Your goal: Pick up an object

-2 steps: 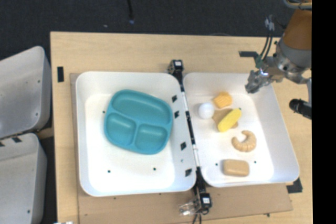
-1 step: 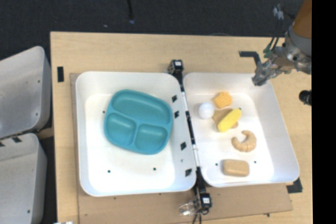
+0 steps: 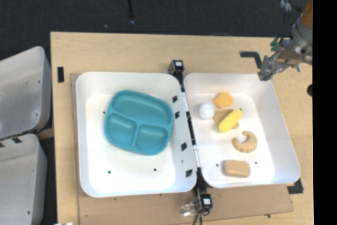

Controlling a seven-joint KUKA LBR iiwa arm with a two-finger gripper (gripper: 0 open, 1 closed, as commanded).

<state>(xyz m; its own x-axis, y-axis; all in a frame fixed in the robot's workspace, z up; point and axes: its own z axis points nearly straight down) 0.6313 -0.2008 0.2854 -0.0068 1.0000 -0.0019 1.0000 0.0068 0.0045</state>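
Observation:
The right bin (image 3: 279, 113) holds several small food items. An orange-yellow ridged piece (image 3: 224, 99) lies near the back, with a white ball (image 3: 206, 110) to its left. A yellow corn-like piece (image 3: 230, 120) rests over a tan wedge. Nearer the front are a tan croissant (image 3: 245, 142) and a beige oblong loaf (image 3: 236, 168). My gripper (image 3: 254, 65) hangs above the right bin's back right corner, over the bench edge. It is open with nothing between its fingers, well apart from every item.
A teal divided plate (image 3: 139, 121) lies in the left bin (image 3: 89, 166). A black-clipped divider (image 3: 187, 129) runs between the bins. Wooden bench (image 3: 131, 52) surrounds both, and white chairs (image 3: 23, 92) stand at the left.

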